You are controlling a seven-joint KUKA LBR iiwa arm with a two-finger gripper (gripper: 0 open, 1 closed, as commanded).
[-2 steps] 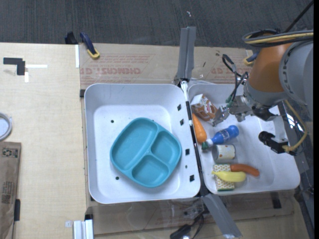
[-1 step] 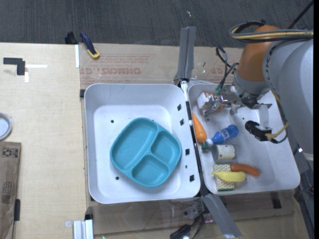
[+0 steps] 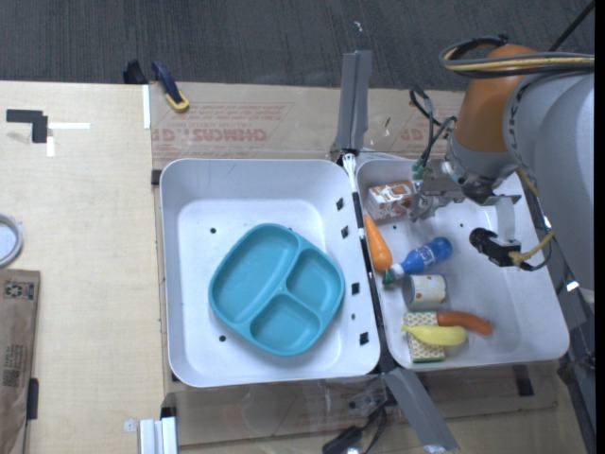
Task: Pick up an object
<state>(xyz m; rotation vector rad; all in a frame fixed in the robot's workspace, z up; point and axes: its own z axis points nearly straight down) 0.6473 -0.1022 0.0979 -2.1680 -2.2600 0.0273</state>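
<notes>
The right bin (image 3: 529, 334) holds several objects. At its far left corner lies a small red and white carton (image 3: 388, 197). Nearer the front are an orange carrot (image 3: 378, 244), a blue bottle (image 3: 427, 253) and a small pale can (image 3: 425, 289). A yellow banana (image 3: 437, 334) lies over a green and yellow sponge (image 3: 424, 352), with an orange stick-shaped piece (image 3: 466, 323) beside them. My gripper (image 3: 423, 202) hangs low over the bin's far part, just right of the carton and above the bottle. Its tip is dark and hard to read.
The left bin (image 3: 189, 253) holds a blue three-part plate (image 3: 276, 288). A grey divider post (image 3: 354, 102) rises between the bins at the back. The arm's orange band (image 3: 487, 102) and cables (image 3: 515, 244) hang over the right bin's far right side.
</notes>
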